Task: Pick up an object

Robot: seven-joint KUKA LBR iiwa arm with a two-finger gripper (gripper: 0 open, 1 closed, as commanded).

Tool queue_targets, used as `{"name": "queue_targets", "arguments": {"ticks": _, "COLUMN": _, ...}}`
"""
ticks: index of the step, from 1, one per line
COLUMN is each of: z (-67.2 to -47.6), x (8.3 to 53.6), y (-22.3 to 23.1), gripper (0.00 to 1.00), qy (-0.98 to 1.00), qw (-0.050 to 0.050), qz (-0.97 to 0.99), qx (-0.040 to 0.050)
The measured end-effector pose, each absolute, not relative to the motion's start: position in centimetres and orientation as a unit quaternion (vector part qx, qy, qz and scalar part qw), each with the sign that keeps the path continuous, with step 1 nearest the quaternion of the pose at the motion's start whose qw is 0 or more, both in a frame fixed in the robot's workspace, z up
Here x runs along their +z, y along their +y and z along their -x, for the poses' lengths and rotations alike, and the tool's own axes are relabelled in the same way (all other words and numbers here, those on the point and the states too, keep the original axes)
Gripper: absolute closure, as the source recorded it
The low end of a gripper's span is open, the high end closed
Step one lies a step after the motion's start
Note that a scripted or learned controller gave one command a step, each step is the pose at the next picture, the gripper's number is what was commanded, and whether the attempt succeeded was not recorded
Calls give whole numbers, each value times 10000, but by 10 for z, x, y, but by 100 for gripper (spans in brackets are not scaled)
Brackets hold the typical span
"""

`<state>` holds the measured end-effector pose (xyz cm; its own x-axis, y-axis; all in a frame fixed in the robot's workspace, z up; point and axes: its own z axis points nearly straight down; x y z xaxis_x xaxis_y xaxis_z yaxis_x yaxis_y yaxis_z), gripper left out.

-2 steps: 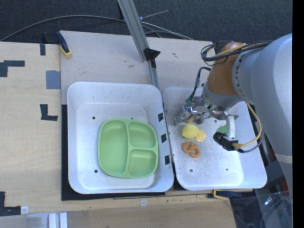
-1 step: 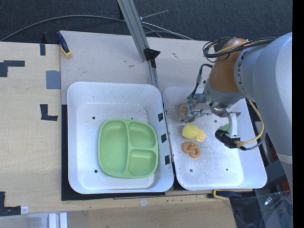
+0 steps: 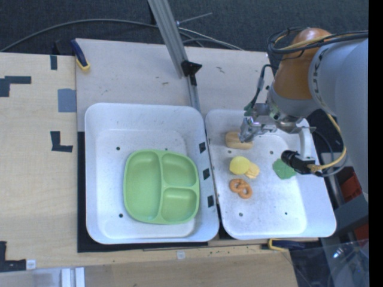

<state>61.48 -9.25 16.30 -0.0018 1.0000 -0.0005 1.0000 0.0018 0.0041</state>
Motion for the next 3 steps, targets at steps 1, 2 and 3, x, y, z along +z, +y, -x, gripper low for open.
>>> {"name": "queue_targets", "arguments": {"ticks": 1, "z": -616, "x": 215, "y": -92, "gripper": 100, "qy": 7078, "qw": 17, "qz": -7064, "qx": 13}}
{"name": "queue_targets", "arguments": {"ticks": 2, "z": -589, "x": 227, "y": -44, "gripper": 100, "qy": 7092, "qw": -13, "qz": -7050, "qx": 4}}
{"name": "queue_targets", "arguments": {"ticks": 3, "z": -564, "x": 217, "y": 0, "gripper": 100, "qy": 7090, "qw": -20, "qz": -7052, "qx": -12}}
